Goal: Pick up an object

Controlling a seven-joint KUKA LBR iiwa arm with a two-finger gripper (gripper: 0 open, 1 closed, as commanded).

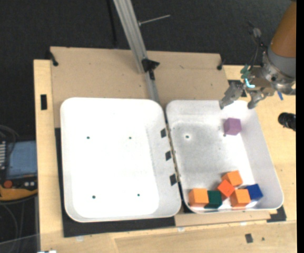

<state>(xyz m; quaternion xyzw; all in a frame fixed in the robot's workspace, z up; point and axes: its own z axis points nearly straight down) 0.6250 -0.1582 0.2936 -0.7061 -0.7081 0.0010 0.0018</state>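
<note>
Camera view: the gripper (241, 100) hangs spread apart and grasping nothing, just above the purple block (232, 126) in the right bin (265, 152).

The scene is evenly and fairly brightly lit from above, with no hard shadows. The two white bins, left (112, 157) and right (220, 157), are close to washed out, and their inner walls lose detail in the glare. A faint grey speckled patch dulls the right bin's floor. The floor around the table (43, 231) stays dark and grainy. The picture is soft overall: block edges are slightly smeared, and the hand (239, 100) looks blurred. Colours such as the purple block (232, 126) stay saturated.
</note>
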